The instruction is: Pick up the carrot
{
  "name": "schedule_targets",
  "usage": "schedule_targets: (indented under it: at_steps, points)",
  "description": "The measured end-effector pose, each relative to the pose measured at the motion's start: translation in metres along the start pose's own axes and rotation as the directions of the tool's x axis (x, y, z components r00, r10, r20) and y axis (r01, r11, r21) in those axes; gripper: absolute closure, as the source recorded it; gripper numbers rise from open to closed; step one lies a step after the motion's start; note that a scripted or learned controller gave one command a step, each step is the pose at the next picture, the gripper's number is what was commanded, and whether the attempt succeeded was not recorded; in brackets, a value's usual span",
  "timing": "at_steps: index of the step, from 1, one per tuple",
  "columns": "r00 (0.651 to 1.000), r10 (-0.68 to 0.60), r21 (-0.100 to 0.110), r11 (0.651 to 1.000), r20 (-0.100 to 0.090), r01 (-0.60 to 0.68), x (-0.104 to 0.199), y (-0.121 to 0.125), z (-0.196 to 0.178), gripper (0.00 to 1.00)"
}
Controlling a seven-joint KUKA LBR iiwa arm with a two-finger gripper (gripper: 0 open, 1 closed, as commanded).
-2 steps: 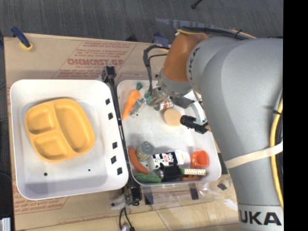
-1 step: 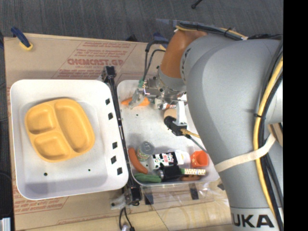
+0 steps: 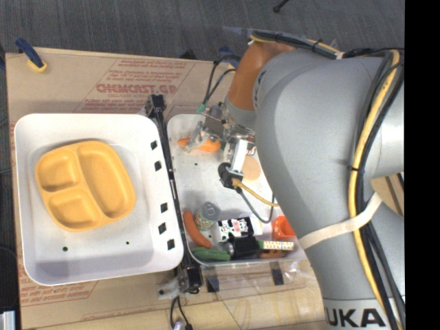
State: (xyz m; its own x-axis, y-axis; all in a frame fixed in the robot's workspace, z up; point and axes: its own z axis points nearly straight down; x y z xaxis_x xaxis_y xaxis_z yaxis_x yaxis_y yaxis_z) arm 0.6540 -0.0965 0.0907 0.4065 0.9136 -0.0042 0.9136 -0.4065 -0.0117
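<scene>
The arm, nearest the lens, rises as a broad grey bulk over the right side of the right bin and hides that bin's right wall. At the bin's near edge lies a clutter: a green vegetable, a reddish sausage-shaped item by the near-left corner, a small round jar and a dark printed box. The middle of the bin floor is bare. At the far edge the gripper is lowered among its cables. Just beneath it, close to the far-left corner, is an orange piece judged to be the carrot. Whether the jaws stand apart or together cannot be told, nor whether anything is held.

The step in hand is judged to be the grasp. To do it well, the jaws should straddle the carrot across its short axis, settle to the bin floor clear of the far wall, close fully, then lift straight up.

The left bin, holding a yellow divided tray, plays no part.
</scene>
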Motion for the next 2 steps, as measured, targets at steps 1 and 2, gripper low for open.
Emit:
schedule_targets:
  at_steps: [1, 2]
  points:
    - [1.000, -0.011, -0.001, 1.000, 0.000, 0.011, 0.0032, 0.0001, -0.0105, 1.00]
    - [1.000, -0.013, 0.001, 1.000, 0.000, 0.013, 0.0042, -0.0006, -0.0098, 0.00]
